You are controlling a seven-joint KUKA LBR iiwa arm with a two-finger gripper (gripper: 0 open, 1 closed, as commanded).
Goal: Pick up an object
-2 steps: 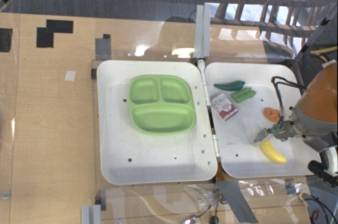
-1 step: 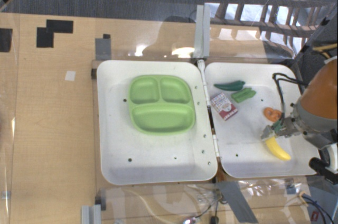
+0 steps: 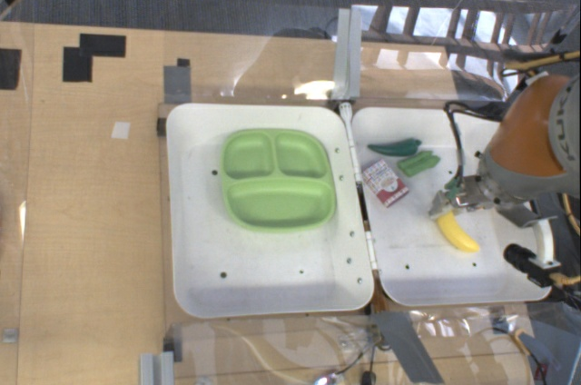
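A pale wooden worktop [image 3: 82, 220] carries 2 white bins; the left bin [image 3: 195, 274] holds a green divided tray [image 3: 277, 179]. In the right bin [image 3: 418, 279] the pincer [image 3: 451, 200] hangs low at the upper end of a yellow banana [image 3: 457, 232], toward 3 o'clock of a small red-and-white packet [image 3: 385, 182]; whether it is apart or together, I cannot tell. A good grasp would straddle the banana's narrow width near its middle.

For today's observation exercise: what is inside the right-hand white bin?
The right bin holds a yellow banana, a red-and-white packet and two green vegetables. The gripper sits at the banana's upper end, covering whatever lies beneath it.
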